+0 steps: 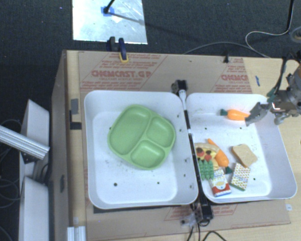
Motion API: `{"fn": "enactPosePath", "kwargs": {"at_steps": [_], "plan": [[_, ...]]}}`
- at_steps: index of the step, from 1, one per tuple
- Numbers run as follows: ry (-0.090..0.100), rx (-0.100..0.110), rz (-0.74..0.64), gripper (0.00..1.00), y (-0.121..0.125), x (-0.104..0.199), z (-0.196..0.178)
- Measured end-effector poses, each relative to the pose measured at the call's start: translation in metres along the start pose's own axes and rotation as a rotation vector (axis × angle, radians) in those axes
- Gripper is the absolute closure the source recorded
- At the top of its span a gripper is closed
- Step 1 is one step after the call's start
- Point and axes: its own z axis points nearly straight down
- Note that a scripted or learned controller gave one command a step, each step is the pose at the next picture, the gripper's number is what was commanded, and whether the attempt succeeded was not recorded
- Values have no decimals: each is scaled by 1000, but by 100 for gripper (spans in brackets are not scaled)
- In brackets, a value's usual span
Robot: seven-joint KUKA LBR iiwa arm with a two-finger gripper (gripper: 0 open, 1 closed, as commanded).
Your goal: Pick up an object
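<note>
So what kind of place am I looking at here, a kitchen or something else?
Most likely a robotics lab test bench, not a kitchen: two white bins sit on a taped cardboard sheet, the food is toys such as a carrot and bread slice, and cables trail over dark carpet.

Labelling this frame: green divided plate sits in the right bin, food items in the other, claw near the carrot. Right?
Not quite. The green divided plate sits in the left bin, not the right one. The food items, among them the bread slice, are in the right bin, and the claw is near the carrot. The camera view shows it.
</note>
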Motion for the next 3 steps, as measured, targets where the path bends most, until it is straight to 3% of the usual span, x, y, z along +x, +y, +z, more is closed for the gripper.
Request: {"fn": "enactPosePath", "kwargs": {"at_steps": [1, 2, 3], "plan": [[0, 3, 2, 0, 29, -44, 122], [-1, -8, 0, 0, 117, -58, 185], [-5, -10, -1, 0, 127, -53, 188]]}}
